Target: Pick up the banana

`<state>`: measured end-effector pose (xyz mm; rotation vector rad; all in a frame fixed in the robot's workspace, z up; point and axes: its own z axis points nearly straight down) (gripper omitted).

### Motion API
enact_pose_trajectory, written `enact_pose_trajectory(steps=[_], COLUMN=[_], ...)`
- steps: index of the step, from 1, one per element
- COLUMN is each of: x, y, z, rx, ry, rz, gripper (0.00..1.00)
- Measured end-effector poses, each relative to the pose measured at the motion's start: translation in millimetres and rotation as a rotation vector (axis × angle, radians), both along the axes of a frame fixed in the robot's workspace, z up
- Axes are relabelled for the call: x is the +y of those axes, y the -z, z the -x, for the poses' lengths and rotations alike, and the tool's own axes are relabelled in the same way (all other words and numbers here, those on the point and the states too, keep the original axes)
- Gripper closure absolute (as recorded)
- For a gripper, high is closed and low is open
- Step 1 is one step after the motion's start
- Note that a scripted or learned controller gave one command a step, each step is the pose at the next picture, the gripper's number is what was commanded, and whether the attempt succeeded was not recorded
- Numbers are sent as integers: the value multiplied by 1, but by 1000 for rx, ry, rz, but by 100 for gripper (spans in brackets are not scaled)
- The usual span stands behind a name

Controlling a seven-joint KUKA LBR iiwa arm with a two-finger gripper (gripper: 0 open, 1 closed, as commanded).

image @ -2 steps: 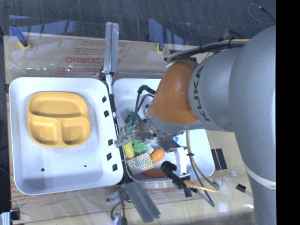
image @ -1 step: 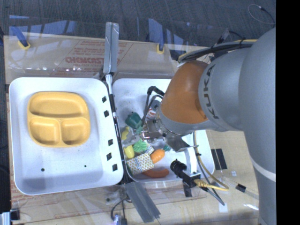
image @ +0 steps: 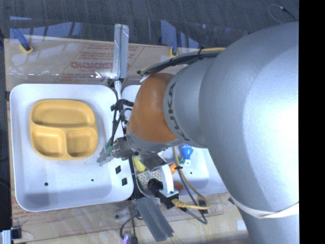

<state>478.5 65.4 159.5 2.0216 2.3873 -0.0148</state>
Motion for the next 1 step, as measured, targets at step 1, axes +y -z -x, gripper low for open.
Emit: enact_pose_trajectory(steps=[1], x=[7], y=[11], z=[-12], rx=[6], ry=[-56], rz=[15], gripper=[0])
